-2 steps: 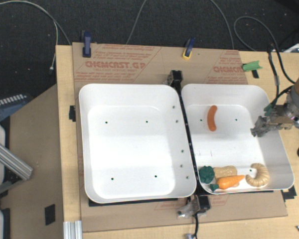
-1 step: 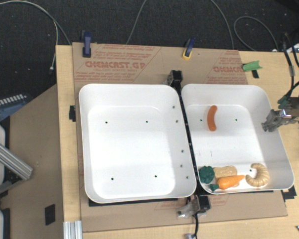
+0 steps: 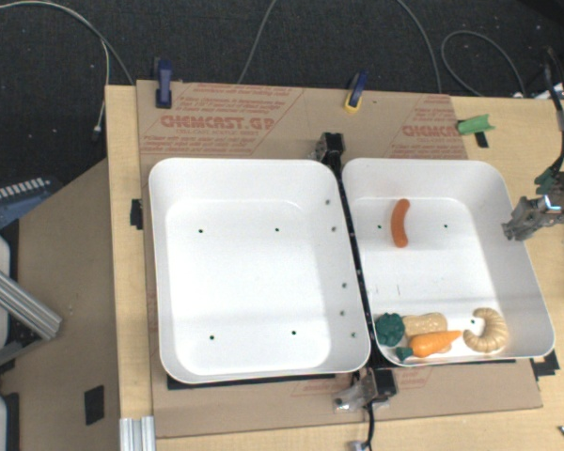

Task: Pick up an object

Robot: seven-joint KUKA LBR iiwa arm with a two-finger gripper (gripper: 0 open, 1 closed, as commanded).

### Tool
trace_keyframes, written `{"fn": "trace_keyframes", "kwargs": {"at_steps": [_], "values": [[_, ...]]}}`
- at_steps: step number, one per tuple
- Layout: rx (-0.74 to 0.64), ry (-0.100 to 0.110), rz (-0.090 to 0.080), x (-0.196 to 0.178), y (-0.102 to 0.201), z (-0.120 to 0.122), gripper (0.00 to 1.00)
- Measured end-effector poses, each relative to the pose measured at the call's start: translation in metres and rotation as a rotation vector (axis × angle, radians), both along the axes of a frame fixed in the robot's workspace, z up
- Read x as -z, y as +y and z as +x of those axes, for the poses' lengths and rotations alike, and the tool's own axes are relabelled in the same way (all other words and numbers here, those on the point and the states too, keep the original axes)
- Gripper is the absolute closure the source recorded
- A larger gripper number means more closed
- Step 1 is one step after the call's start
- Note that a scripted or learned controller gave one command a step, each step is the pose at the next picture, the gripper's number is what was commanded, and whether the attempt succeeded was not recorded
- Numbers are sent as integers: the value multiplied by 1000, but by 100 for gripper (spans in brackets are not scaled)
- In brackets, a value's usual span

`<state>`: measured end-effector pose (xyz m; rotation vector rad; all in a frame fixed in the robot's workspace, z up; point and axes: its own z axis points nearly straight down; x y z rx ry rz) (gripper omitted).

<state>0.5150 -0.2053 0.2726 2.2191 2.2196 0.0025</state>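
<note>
— So, where do our candidates lie? We count five, all in the right-hand shallow white plastic bin (image 3: 508, 252). A small orange-red sausage-shaped piece (image 3: 399, 223) lies alone near the middle of the bin's far half, well apart from the rest.

— And the rest?

— Crowded along the near wall: a dark green leafy lump (image 3: 389, 328) in the near left corner, a pale tan peanut-shaped piece (image 3: 424, 324) just beside it, an orange carrot-shaped piece (image 3: 433, 343) touching or nearly touching both, and a cream curled croissant-shaped piece (image 3: 489, 330) a little to the right.

— Where is the hand?

— We see the grey metal hand (image 3: 528, 216) at the bin's right rim, level with the sausage but well apart from it. Nothing shows between its fingers, so we judge it carries nothing; whether it is released or clenched we cannot tell at this size.

— Which step, then?

— We take it as the approach, with no object yet chosen or touched. The left-hand shallow white plastic bin (image 3: 169, 252) on the cardboard-covered desk (image 3: 263, 116) holds no candidate.

— What does the next move call for?

— In our judgement, travelling leftward over the bin and descending on the lone sausage, which has free space on all sides. The near cluster looks harder: neighbours and the wall would crowd the fingers.
</note>
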Motion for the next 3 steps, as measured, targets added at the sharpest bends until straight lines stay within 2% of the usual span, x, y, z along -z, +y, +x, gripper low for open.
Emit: {"fn": "trace_keyframes", "kwargs": {"at_steps": [1,3], "values": [[-4,3,2,13,49,11,100],[-4,4,2,39,144,15,100]]}}
